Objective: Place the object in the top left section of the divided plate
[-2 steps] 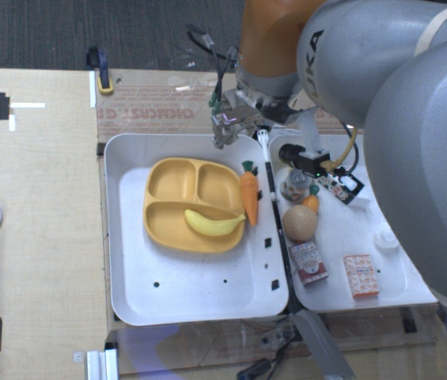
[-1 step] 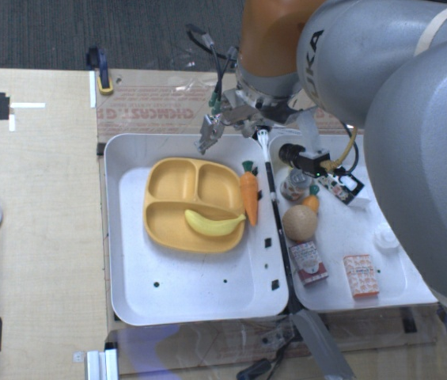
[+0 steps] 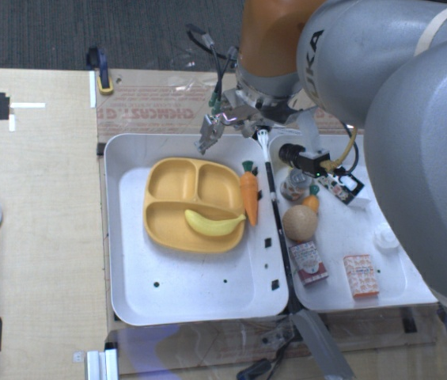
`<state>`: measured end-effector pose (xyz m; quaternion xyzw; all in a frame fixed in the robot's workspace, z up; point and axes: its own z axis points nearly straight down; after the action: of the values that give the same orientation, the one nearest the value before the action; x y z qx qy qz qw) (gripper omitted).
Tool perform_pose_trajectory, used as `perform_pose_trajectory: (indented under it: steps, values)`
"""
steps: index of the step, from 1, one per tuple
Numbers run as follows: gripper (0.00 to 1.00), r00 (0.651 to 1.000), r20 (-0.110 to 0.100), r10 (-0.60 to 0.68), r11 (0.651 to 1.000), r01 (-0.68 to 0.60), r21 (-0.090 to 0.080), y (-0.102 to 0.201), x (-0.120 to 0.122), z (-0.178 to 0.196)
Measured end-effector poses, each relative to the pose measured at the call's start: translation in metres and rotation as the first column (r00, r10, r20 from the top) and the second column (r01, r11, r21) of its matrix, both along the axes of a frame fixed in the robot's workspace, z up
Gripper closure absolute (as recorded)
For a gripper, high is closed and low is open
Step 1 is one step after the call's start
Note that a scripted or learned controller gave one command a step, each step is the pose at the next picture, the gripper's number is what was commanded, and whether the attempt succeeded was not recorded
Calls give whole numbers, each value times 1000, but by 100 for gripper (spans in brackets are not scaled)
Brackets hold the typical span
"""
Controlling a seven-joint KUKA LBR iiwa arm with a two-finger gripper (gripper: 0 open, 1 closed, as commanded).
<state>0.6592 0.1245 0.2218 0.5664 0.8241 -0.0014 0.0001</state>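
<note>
Camera view: gripper (image 3: 211, 133) hangs above the left bin's (image 3: 128, 291) top rim, upper centre of frame, fingers narrow, nothing between them. Yellow divided plate (image 3: 160, 232) centre-left; banana (image 3: 214, 224) in its lower section, carrot (image 3: 250, 196) on its right rim. Right bin (image 3: 397, 279) holds potato (image 3: 300, 222) and cartons.

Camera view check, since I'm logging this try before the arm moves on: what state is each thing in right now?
Divided plate: flat in the left bin, top left section bare.
Banana: lying in the plate's lower section.
Carrot: lying at the plate's right rim.
Gripper: above the left bin's far edge, nothing seen between its fingers.
Brown round item: resting in the right bin.
Two small packets: lying flat in the right bin.
</note>
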Motion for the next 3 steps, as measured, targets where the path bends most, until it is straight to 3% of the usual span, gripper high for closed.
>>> perform_pose_trajectory:
  steps: [1, 2, 3]
  values:
    - [0, 977, 0, 215, 977, -215, 1, 6, 0, -9]
    - [0, 977, 0, 215, 977, -215, 1, 5, 0, -9]
    - [100, 977, 1, 214, 977, -214, 0, 4, 1, 0]
